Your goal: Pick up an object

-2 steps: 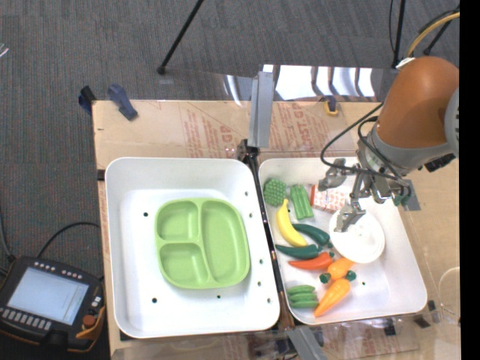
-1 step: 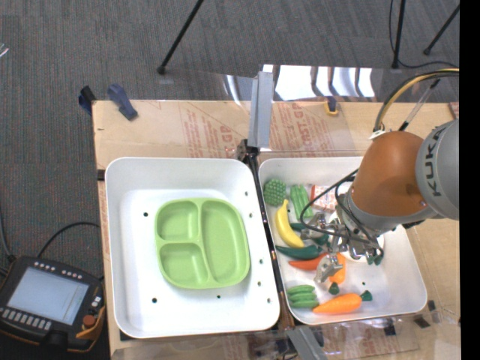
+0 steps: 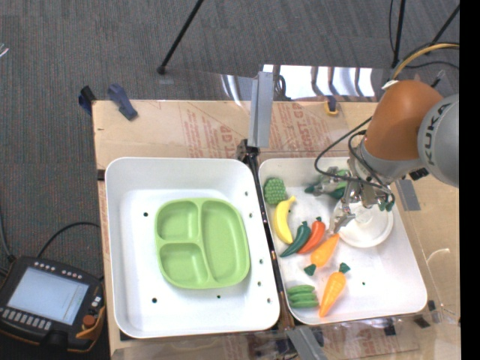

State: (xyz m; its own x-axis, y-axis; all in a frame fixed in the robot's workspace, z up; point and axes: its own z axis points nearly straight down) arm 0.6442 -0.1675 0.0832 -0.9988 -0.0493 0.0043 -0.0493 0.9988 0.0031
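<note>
The right bin holds several toy foods: a bumpy green piece, a yellow banana, a dark green pepper, a red-orange chili, two orange carrots and a green pod. A white round dish lies at the bin's right side. My gripper hangs low over the dish's left rim, just right of and above the chili and the upper carrot. I see nothing held in it. A small green item lies partly hidden under the wrist.
The left bin carries a light green divided plate. A grey post rises behind the gap between the bins. A teach pendant lies on the floor at lower left. Cables loop around my wrist.
</note>
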